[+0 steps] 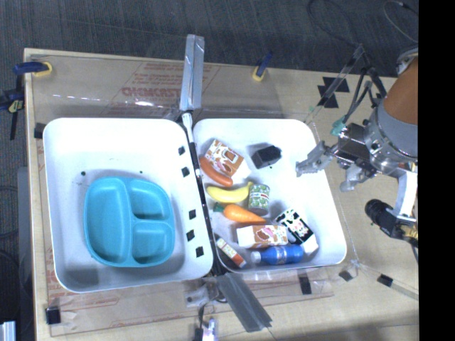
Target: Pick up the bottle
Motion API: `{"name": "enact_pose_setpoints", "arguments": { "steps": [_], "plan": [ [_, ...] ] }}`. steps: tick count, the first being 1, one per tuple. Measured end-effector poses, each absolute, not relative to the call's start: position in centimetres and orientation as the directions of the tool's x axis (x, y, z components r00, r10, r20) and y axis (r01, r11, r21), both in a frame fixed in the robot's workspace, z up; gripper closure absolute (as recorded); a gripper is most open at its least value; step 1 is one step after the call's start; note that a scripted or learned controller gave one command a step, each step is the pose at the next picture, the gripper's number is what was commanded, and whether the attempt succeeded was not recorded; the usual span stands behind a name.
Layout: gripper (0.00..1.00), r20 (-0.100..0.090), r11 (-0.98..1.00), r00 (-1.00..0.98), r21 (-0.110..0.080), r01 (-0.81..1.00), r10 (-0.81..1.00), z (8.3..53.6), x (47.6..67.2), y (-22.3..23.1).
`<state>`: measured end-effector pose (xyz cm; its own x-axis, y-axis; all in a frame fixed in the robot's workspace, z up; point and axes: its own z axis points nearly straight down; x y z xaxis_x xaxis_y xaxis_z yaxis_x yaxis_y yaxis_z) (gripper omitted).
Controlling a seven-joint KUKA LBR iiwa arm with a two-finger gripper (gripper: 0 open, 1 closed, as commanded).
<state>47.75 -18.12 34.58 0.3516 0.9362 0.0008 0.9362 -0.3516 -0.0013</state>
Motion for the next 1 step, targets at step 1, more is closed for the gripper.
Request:
{"name": "enact_pose_setpoints", "arguments": {
  "steps": [1],
  "plan": [
    [0.0, -0.001, -0.574, 0.574, -0.007, 0.819, 0.819, 18.9, 47.58, -18.72]
  ]
}}
